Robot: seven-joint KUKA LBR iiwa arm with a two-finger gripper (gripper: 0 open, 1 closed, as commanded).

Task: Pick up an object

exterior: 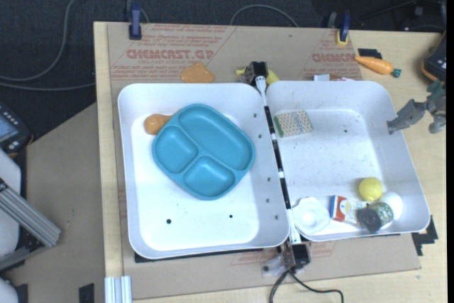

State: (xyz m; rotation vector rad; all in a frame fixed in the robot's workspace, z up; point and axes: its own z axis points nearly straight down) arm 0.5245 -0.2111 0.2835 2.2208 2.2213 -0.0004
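Left bin (135,174): orange lump (154,124) and blue divided plate (203,150), touching, both well left of the claw (399,120); right bin (340,99): patterned pad (293,123) left of the claw, level with it. White cup (310,215), red-white packet (340,209), yellow ball (369,189), dark jar (374,216) clustered below-left of the claw, well apart from it; claw hangs over the right bin's right rim, nothing seen in it, spread or pressed together cannot tell.

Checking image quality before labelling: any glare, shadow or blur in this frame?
Camera view: even, soft light; the blue divided plate casts a faint shadow on the left bin; small items in the right bin look soft; the claw at the right edge is blurry.
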